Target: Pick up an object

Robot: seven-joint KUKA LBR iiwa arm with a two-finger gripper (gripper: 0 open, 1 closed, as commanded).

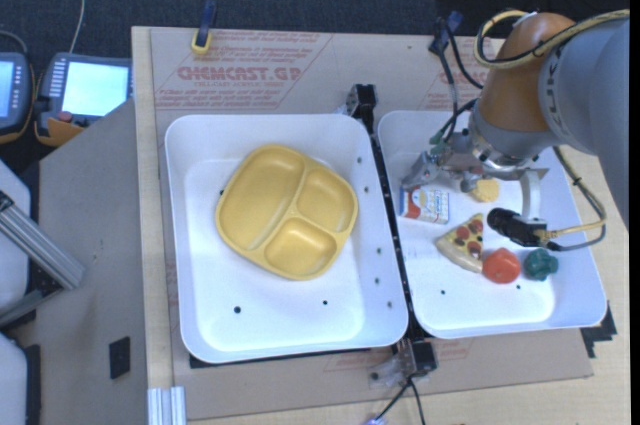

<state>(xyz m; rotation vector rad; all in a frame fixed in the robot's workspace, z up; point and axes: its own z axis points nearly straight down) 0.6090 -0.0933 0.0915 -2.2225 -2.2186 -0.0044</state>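
Note:
My gripper (452, 169) hangs low over the back of the right bin (480, 313), under the grey arm with its orange band. Just in front of it a small white carton (426, 204) with blue and red print lies on the bin floor. To the gripper's right sits a small yellow piece (487, 190), close to the wrist. Further forward lie a toy pizza slice (462, 244), a red round toy (502, 265) and a small green toy (541, 264). Nothing shows between the gripper and the carton that I can make out.
The left bin (200, 313) holds a yellow divided plate (288, 210) lying flat near its middle. A black clamp (361, 99) sits at the back where the two bins meet. The bins rest on a brown board.

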